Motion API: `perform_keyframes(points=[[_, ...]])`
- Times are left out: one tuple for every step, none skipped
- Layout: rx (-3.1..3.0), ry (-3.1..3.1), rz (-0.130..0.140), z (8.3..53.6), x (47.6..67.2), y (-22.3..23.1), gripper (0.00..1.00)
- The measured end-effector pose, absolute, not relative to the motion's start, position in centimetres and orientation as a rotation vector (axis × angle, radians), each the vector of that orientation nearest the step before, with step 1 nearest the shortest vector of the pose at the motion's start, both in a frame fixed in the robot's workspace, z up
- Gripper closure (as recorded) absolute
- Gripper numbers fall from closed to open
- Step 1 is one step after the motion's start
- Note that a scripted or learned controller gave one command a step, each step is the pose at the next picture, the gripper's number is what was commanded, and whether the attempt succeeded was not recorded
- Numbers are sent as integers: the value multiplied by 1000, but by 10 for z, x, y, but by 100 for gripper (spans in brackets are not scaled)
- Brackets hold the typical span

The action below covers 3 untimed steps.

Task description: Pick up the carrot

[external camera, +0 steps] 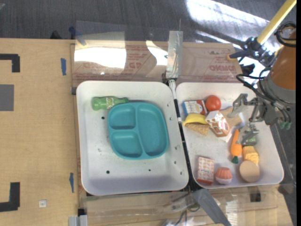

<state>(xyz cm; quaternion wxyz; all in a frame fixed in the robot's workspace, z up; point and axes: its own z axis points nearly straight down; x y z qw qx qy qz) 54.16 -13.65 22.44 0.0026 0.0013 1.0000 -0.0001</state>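
Hovering over the right-hand bin (277, 171), the grey arm's tool (249, 126) hangs just above and a little to the right of the carrot (235, 144), which lies on the bin floor with its green top nearer the desk's front edge; whether the tool is released or clenched cannot be told from here. The carrot looks like a light, rigid plastic toy, smooth and apt to slip, so its thicker orange middle seems the surest hold. A yellow block (250, 153) sits touching it, crowding that side.
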Motion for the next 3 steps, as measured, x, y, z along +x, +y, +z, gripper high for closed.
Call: perform_keyframes(points=[[-104, 3131, -2, 100, 525, -124, 0], [-30, 3105, -10, 93, 505, -144, 0], [-35, 3111, -8, 103, 505, -142, 100]])
